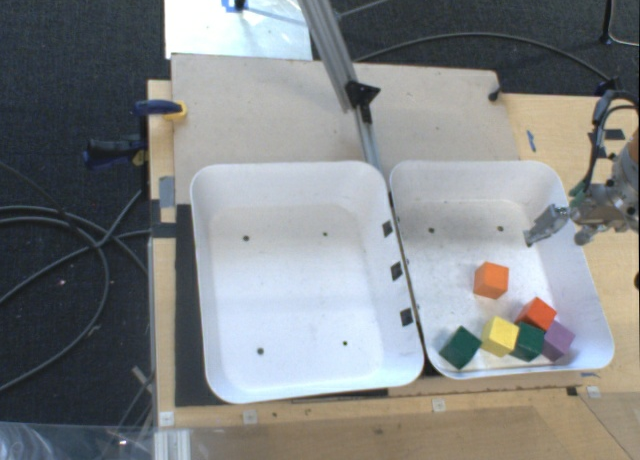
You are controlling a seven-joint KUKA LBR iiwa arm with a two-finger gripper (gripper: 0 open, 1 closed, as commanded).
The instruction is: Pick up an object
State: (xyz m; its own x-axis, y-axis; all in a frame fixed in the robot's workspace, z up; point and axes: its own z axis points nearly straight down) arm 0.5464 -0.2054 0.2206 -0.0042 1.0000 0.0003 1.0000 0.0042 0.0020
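Several small cubes lie in the right bin [470, 188], toward its near right corner. An orange cube [490, 280] sits alone, a little apart from the others. Closer to the front rim, clustered together, are a red-orange cube [539, 313], a yellow cube [500, 336], a green cube [461, 346], a dark green cube [528, 341] and a purple cube [558, 340]. My gripper [565, 229] hangs over the bin's right rim, up and to the right of the orange cube. It is open, and nothing is between its fingers.
The left bin [290, 188] stands beside the right one, with a divider of black clips [397, 270] between them. A slanted metal pole [330, 38] crosses the beige board behind the bins. Cables lie on the floor at left.
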